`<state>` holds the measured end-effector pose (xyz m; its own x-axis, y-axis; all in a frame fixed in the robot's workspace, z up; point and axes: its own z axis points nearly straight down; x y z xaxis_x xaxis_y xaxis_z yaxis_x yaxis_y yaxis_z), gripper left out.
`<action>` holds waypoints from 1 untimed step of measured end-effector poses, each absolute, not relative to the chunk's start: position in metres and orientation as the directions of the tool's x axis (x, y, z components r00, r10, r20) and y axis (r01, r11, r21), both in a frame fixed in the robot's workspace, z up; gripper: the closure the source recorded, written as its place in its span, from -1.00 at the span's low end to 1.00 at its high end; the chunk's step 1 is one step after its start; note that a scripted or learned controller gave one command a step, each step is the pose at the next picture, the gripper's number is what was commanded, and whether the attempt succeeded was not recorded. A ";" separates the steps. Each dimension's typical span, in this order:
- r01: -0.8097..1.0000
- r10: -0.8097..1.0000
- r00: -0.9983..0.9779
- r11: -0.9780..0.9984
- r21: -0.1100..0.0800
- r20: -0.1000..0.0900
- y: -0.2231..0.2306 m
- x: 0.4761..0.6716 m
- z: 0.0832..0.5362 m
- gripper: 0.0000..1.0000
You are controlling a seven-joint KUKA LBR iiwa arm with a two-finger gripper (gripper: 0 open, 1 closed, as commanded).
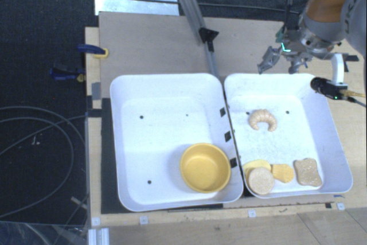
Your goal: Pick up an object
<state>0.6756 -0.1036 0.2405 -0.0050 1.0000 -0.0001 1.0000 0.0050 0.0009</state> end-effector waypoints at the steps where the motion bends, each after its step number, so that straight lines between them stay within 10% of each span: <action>1: 1.000 1.000 -0.005 0.005 0.002 0.000 -0.103 0.676 0.241 -1.00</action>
